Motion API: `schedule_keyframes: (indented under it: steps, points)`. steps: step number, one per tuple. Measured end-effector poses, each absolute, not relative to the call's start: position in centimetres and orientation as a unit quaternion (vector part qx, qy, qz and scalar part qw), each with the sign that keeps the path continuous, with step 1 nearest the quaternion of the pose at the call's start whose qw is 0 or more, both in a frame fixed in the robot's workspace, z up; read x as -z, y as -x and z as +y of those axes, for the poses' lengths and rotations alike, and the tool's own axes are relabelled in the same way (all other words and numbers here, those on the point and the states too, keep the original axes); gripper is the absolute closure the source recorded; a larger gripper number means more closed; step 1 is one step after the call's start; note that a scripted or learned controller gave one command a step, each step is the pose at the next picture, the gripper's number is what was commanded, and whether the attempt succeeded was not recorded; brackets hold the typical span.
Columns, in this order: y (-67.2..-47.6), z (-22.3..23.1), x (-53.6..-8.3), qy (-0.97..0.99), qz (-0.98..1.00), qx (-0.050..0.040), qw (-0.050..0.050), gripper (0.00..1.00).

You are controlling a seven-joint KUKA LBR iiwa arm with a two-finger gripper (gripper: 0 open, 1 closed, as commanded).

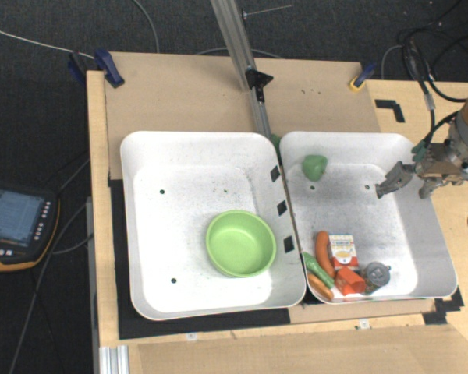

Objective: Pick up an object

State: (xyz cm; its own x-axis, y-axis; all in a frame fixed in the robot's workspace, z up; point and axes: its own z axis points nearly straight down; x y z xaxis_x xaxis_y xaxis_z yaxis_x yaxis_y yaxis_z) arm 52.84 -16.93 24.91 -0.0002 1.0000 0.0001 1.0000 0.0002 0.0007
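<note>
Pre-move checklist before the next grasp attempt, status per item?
1. Jaws free of any load: ok. The gripper sits at the right bin's right edge, jaws spread, nothing between them.
2. Targets available: ok. Green lump near the bin's top; carrot, small carton, red item and grey round part at the bottom.
3. Isolated target: ok for the green lump; not ok for the bottom cluster, which is packed together.
4. Green bowl in the left bin: ok, away from the arm.
5. Gripper height above bin: cannot tell.
</note>
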Motion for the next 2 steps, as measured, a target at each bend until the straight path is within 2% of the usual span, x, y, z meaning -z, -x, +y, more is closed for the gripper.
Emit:
schedule_keyframes:
  steps: [2]
  points:
    - [-52.5,-15.8,-15.1,-0.707,0.707,0.0008,-0.001,0.0]
